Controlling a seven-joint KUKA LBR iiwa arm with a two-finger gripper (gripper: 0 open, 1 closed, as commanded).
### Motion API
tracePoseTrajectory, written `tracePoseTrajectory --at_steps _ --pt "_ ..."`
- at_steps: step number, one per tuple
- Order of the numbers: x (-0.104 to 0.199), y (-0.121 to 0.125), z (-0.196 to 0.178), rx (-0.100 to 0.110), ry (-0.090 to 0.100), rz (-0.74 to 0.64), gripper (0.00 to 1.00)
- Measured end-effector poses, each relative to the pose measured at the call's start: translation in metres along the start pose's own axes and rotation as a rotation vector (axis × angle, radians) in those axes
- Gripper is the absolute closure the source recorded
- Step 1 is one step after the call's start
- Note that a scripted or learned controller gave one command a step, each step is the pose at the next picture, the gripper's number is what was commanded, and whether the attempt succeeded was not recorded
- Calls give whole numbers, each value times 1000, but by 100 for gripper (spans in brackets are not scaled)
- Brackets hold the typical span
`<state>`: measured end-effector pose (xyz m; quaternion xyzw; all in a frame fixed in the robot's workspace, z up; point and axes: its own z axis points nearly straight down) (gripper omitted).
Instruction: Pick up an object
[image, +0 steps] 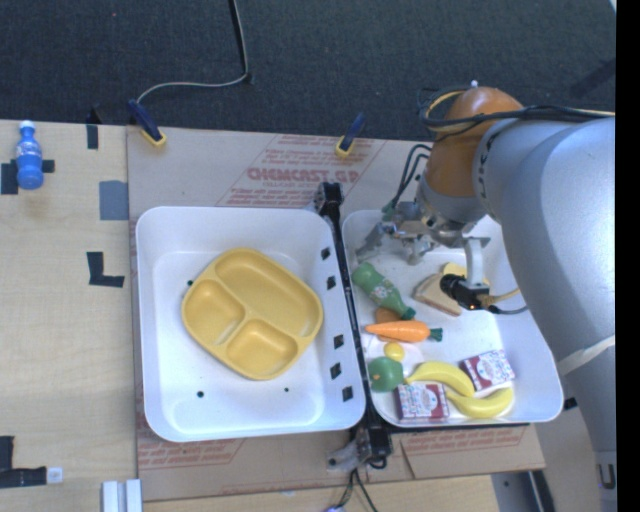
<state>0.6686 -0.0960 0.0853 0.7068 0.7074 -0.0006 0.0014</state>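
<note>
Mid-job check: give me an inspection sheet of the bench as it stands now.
Surface: two white bins side by side on cardboard.
Job's things: right bin holds green bottle, carrot, banana, two red cartons, green pepper, bread slice.
Clutter: yellow divided tray in left bin.
Grippers: gripper low over right bin's far end.
Cables: black cable beyond bench.
Surroundings: blue bottle at left, yellow clamps.

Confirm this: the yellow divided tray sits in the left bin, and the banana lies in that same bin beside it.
Wrong on the banana. The camera view shows the banana in the right bin, near its front edge. The yellow divided tray does sit in the left bin.
</note>
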Motion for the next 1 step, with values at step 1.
tracePoseTrajectory --at_steps 1 --pt "-1 0 0 0 0 -1 0"
